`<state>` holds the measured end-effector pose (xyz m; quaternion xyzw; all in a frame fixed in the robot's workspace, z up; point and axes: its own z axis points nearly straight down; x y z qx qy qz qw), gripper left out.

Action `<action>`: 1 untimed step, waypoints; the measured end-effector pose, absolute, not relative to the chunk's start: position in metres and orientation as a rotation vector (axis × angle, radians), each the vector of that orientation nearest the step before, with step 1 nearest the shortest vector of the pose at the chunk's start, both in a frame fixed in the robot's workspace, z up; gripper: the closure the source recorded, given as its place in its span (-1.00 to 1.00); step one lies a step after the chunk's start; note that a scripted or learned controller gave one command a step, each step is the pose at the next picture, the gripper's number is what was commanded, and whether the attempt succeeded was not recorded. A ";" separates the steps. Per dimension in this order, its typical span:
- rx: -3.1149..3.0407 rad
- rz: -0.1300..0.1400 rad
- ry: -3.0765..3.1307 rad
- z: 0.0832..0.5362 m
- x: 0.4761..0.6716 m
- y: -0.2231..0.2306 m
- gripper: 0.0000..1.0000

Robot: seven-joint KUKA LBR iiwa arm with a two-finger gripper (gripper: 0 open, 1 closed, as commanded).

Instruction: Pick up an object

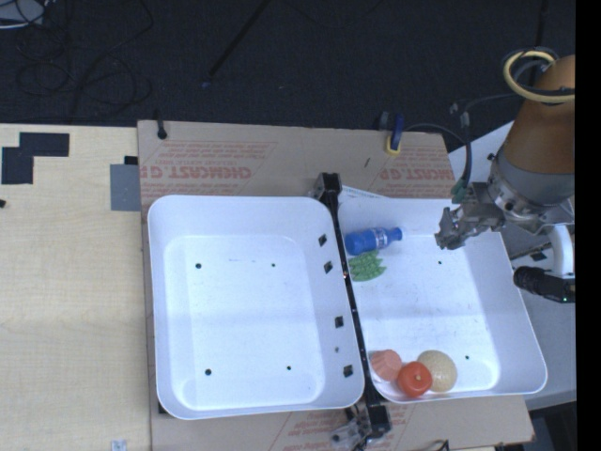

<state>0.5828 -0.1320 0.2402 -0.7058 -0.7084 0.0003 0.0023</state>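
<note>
- Camera view puts your gripper at the right of the frame, hanging over the upper right part of the right bin; whether it is open or closed I cannot tell from this slant, and nothing shows in its grasp.
- Nearest to it, left across bare white floor, lies a blue bottle on its side, near the bin's upper left corner, its paler cap end pointing right toward the arm.
- Just below the bottle, touching or nearly so, sits a small green object, ragged in outline; what it is I cannot make out.
- For a clean pick, I would judge the bottle your best target: come down over its middle with the fingers set across its narrow width, not along its length, and keep off the divider beside it.
- Well apart, in the lower left corner of the right bin, three round pieces crowd together: a pink one, a red one and a pale tan one. Packed that tightly against the wall, they look harder to grip singly.
- Left bin holds nothing you need.
</note>
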 end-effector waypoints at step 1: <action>-2.205 -0.003 -2.231 0.221 0.617 -0.018 1.00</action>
